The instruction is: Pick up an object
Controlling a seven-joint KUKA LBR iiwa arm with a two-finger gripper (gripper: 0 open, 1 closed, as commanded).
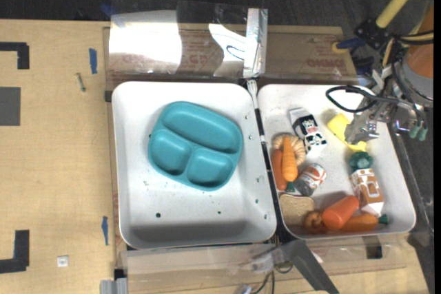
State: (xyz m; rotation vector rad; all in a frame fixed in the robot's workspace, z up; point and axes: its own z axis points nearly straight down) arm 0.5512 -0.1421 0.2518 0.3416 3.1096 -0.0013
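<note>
The right bin point(402, 169) holds several small toys. A yellow block point(339, 126) lies near its back, with a black and white toy point(308, 132) to its left. My gripper point(361, 132) hangs at the yellow block's right edge, low over the bin, and reaches in from the right. Just in front of it sit a small teal piece point(360, 161) and an orange and white carton point(366, 187). The view shows nothing held in the gripper.
An orange carrot point(288, 162), a red and white can point(313, 176), a bread slice point(295, 204) and an orange bottle shape point(342, 213) fill the right bin's left and front. The left bin point(131, 169) holds a teal divided plate point(196, 144). Black cables point(348, 93) loop near the arm.
</note>
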